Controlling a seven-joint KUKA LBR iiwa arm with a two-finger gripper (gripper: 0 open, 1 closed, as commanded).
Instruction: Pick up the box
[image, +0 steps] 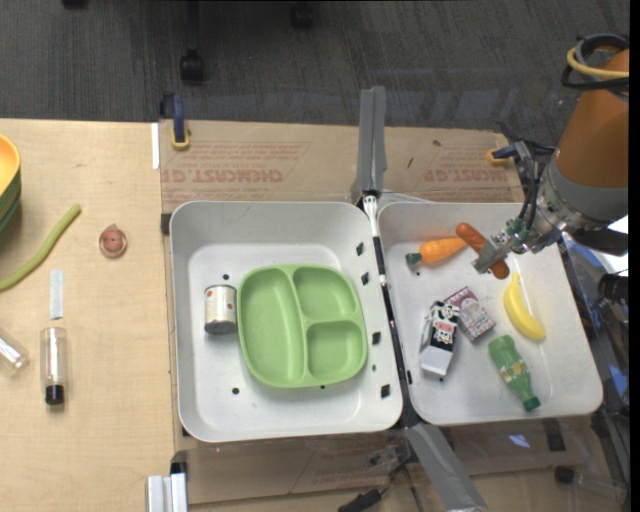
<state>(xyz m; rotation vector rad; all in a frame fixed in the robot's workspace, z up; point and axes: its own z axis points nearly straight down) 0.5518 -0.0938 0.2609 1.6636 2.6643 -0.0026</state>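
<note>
The box (440, 338) is a small rectangular carton printed black and white, lying flat near the middle of the right bin (575, 395), touching a pink patterned packet (470, 312). Nearby lie a smooth curved banana (523, 309) and a green plastic bottle (514, 372). The hand (497, 255) hovers over the bin's far side by a carrot (442, 250); its opening cannot be told.

Wooden bench (110, 330) — two white bins (190, 300) side by side, cardboard sheet (270, 165), vials (53, 365), green strip (40, 250)

Robotics lab, robot arm (598, 130) over white bins (190, 300), cardboard-lined bench (270, 165)
</note>
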